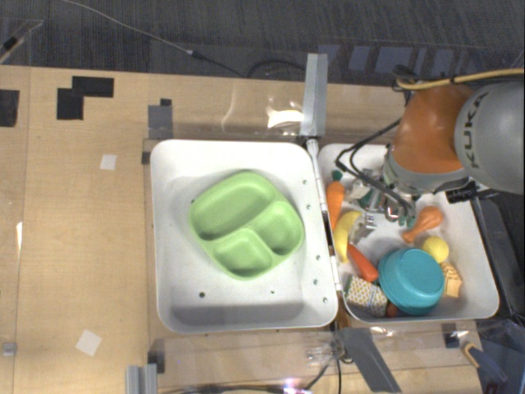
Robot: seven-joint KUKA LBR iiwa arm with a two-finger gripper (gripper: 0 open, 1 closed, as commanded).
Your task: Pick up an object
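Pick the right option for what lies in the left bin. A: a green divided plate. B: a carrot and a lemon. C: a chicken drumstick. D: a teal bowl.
A: the green divided plate lies alone in the left bin, while the teal bowl, carrot and the other toy foods sit in the right bin.
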